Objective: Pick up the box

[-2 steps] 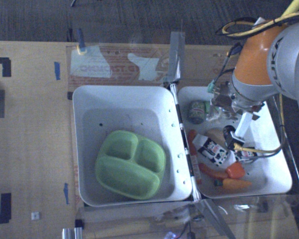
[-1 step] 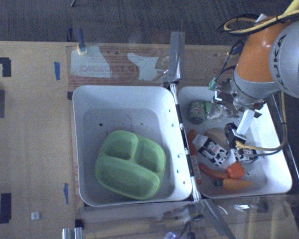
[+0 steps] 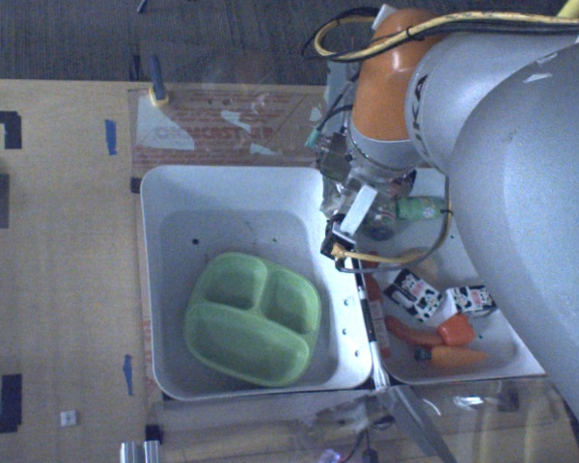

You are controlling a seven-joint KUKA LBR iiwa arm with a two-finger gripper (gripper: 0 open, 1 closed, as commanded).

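Reaching down over the dividing rims of the two bins, the gripper (image 3: 350, 228) hangs at the upper left corner of the right bin (image 3: 521, 360); whether it is wide, narrow or holding anything cannot be told. The box (image 3: 413, 295), apparently the small black-and-white carton, lies mid-bin beside a similar second carton (image 3: 471, 300), with orange carrot-like pieces (image 3: 444, 340) toward the lower edge and a green-capped bottle (image 3: 413, 207) just under the wrist. Risks, as judged: the tool sits well off the box, so a descent here could strike the rim or the bottle; crowding may nudge the box or catch its neighbour. The left bin (image 3: 159, 258) carries a green divided tray (image 3: 253, 318).
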